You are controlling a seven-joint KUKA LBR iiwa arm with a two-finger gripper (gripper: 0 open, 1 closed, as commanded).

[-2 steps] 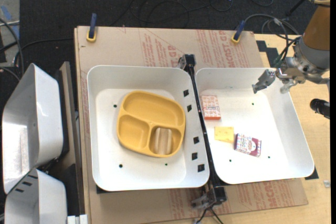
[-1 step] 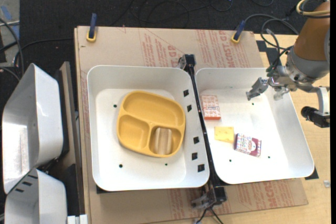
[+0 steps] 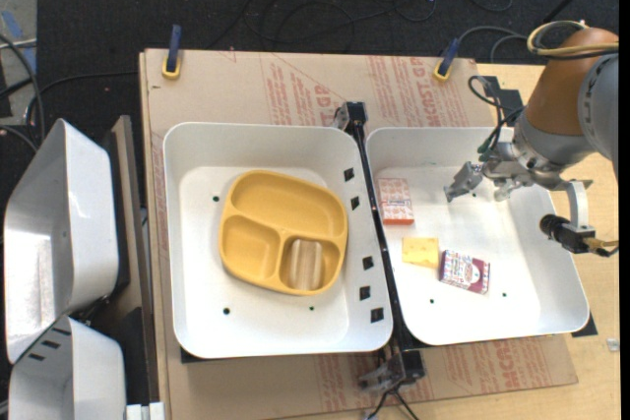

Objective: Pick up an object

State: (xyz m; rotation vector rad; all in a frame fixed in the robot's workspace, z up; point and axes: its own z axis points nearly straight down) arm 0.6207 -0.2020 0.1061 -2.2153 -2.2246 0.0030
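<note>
We see two bins side by side on the bench. The left bin [image 3: 187,241] holds a divided tray [image 3: 266,211]. In the right bin [image 3: 551,300], a carton [image 3: 396,200] lies at the left wall; a block [image 3: 421,252] and a packet [image 3: 464,271] lie nearer us, side by side.

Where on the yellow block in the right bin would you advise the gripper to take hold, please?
Probably from above, across the yellow block's two side faces. It lies flat on the right bin's floor, and the purple packet sits close on its right, so close the fingers along the other axis.
</note>
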